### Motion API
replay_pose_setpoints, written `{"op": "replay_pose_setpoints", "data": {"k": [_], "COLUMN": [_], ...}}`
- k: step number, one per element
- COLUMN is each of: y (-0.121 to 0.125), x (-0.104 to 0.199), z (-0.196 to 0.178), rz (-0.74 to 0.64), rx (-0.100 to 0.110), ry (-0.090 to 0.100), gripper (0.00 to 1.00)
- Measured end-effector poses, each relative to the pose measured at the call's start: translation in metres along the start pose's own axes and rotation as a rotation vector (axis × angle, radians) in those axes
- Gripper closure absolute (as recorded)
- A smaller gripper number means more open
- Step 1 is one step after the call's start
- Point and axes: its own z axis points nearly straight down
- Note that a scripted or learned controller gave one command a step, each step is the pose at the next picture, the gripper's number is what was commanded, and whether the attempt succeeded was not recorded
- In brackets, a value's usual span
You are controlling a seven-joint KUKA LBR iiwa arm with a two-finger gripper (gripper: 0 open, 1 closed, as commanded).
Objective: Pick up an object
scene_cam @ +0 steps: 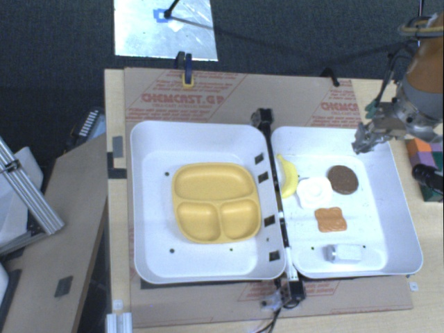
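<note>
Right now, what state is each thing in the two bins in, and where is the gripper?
Yellow tray: flat in the left bin, compartments bare.
Banana: lying by the divider, right bin.
White cup: beside the banana.
Brown disc: flat.
Toast: flat.
White block: on its side.
Gripper: above the right bin's far corner, holding nothing.

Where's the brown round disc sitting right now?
The brown round disc lies in the right bin, in its far half, just right of the white piece and beyond the orange toast-like piece.
</note>
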Motion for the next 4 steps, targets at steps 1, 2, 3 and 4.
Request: {"op": "replay_pose_setpoints", "data": {"k": [1,2,3,4], "y": [-0.011,-0.019,-0.033,-0.034], "x": [0.046,0.089,0.134,0.188], "z": [0.020,0.022,0.039,0.037], "rz": [0.001,0.000,0.001,-0.003], "rx": [0.000,0.001,0.001,-0.001], "ry": [0.000,0.001,0.001,0.002], "gripper": [1.00,1.00,1.00,1.00]}}
